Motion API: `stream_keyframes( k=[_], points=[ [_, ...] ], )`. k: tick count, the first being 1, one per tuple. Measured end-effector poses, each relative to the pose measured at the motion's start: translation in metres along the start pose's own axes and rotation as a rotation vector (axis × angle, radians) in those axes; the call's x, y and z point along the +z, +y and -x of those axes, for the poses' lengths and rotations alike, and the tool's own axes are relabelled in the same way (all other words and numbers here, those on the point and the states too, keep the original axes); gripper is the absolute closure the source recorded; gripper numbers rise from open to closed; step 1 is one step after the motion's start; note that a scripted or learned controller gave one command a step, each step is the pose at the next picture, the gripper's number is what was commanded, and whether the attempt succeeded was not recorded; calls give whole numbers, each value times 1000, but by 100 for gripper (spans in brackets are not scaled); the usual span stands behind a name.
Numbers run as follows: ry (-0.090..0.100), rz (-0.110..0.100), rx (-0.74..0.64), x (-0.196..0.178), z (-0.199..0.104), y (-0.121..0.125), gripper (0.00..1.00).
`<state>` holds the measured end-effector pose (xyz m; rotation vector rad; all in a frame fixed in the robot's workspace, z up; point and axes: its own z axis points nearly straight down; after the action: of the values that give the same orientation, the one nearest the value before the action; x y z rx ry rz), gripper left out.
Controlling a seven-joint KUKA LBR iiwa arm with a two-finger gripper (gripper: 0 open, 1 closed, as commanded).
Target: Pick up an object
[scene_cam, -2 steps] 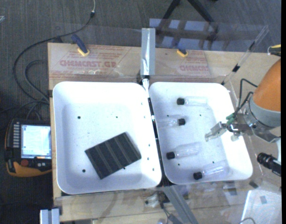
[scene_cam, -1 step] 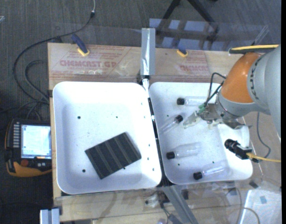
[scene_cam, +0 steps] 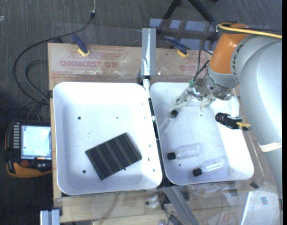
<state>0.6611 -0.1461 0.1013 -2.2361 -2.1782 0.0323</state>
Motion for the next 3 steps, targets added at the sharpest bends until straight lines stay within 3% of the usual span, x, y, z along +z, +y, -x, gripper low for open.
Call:
stream_keyframes(
  k=[1, 2, 3],
  points=[
    [-10, 20, -14, 12, -30, -6, 0],
    [-3, 37, 25, 13, -40, -55, 0],
    [2, 0, -20, 12, -45, -1, 0]
  ],
)
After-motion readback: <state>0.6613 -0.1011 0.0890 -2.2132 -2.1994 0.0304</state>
